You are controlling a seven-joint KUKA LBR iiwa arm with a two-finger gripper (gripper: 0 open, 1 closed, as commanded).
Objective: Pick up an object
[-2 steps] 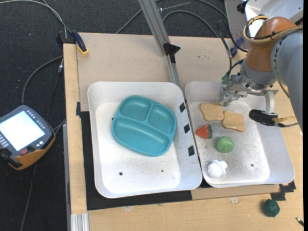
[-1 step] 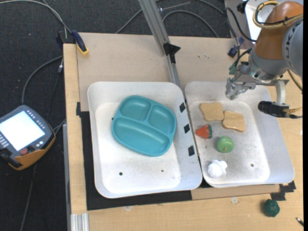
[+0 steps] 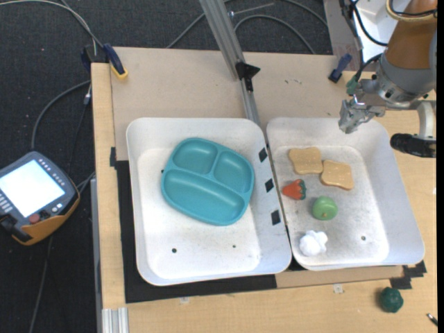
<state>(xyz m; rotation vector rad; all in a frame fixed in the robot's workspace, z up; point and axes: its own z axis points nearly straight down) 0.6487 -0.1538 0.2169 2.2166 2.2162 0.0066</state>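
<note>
Bench stock, as seen from above: my gripper (image 3: 352, 118) hangs over the far edge of the right bin (image 3: 399, 207), at its far right corner, with nothing between it and the bin floor that I can make out — whether it stands open or closed I cannot tell at this size. Right bin holds five items. Two toast slices, one (image 3: 306, 161) at the far left and the other (image 3: 337, 175) just beside it to the right, edges touching or nearly so. One red pepper piece with a green stem (image 3: 294, 189), near the bin's left wall. One green apple (image 3: 324, 208), nearer than the toast, about mid-bin. One small white lump (image 3: 313, 243) — shape unclear — at the near left. All five lie well apart from my gripper. Left bin (image 3: 149, 255) holds one teal divided plate (image 3: 207, 180), lying flat, three compartments. Outside the bins, on the bench at the near right, sits one dark green ball (image 3: 390, 299).
</note>
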